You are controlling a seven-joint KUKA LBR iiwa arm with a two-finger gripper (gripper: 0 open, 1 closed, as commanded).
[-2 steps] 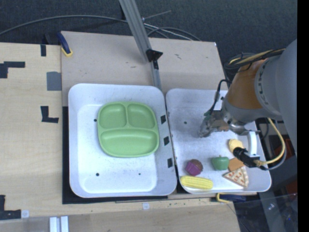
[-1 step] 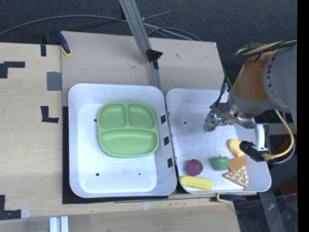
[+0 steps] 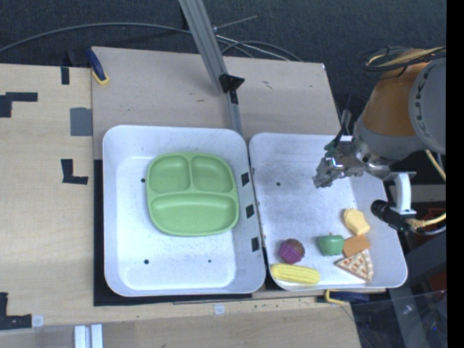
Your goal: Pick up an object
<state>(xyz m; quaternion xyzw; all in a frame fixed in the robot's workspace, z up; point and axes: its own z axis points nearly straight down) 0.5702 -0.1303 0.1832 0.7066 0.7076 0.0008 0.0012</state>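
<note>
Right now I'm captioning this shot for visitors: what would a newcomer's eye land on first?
Probably the green divided plate alone in the left bin. Next, the toy foods bunched in the right bin's near corner: corn, a purple piece, a pizza slice. The gripper hangs above that bin's far half.

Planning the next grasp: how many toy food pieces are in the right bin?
5, all near its front edge: yellow plastic corn cob, purple round piece, green piece, yellow-orange chunk, pizza slice. None looks hidden.
</note>
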